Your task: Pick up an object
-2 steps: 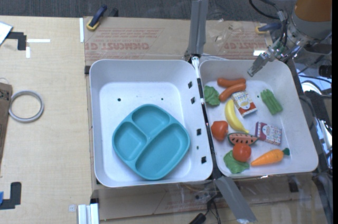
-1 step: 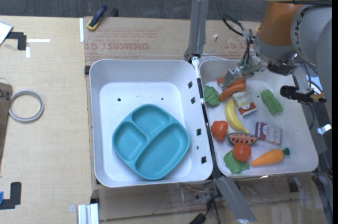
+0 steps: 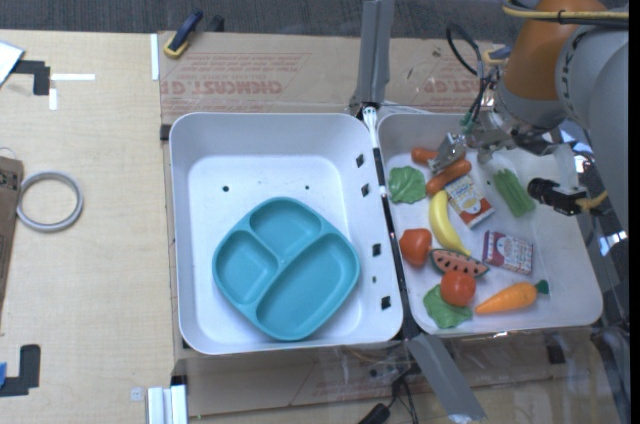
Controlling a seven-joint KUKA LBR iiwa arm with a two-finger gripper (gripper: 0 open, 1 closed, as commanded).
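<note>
A grey KUKA arm with an orange band reaches in from the right over the far end of the right bin, its end effector low among toy food; whether its tips are spread or pressed together cannot be told from this slanted view, and nothing can be seen pinched between them. Just beside the end effector lies a toy sausage, with a small orange-red piece to its left and a green leaf nearer the bin's left wall. A banana runs toward the near side, touching a small carton. A green pickle-like piece lies to the right. Nearer still sit a tomato, a watermelon slice, a pink box, a second tomato on a green leaf, and a carrot. The left bin holds a teal divided plate. A roll of tape rests on the surface at far left.
</note>
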